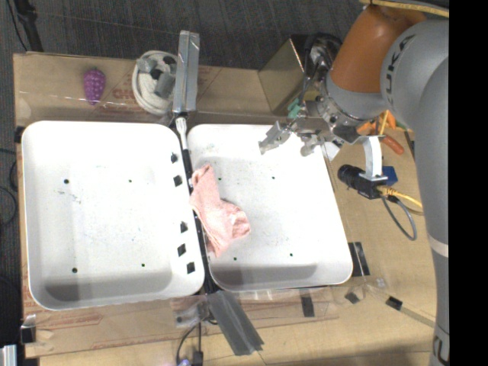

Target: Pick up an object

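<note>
The pink cloth (217, 212) lay crumpled in the right bin (320, 204), pressed against that bin's left wall, well below and to the left of the jaws. It was the one loose thing in either bin, so I judged it the likely target. Its bunched folds stood up enough to offer a pinch, though the wall beside it would crowd one finger.

The gripper (290, 139) hung above the bin's far edge with its jaws spread wide and nothing between them, probably a ready pose before descending. Well to the left of the jaws sat the left bin (46, 204). Beyond both bins, further left, a white coil (149, 82) and a purple thing (94, 85) rested on the bench.
</note>
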`<state>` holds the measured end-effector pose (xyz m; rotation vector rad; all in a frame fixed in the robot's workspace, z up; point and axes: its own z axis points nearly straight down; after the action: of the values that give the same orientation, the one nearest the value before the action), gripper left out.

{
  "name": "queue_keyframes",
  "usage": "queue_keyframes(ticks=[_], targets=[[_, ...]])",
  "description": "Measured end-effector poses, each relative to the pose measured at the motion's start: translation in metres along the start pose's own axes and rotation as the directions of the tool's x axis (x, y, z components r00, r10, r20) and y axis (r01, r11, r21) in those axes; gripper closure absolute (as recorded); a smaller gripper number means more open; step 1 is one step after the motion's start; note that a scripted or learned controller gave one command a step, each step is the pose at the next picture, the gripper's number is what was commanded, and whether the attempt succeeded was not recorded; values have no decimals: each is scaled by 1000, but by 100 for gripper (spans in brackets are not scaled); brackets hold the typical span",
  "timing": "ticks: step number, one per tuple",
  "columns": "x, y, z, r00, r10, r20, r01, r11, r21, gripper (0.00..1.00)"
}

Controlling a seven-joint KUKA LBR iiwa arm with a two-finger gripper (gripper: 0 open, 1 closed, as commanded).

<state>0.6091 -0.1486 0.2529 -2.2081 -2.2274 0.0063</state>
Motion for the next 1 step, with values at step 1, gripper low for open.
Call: queue_keyframes(ticks=[1], targets=[[59,-38,129,1000,-17,0,17,1000,1,0]])
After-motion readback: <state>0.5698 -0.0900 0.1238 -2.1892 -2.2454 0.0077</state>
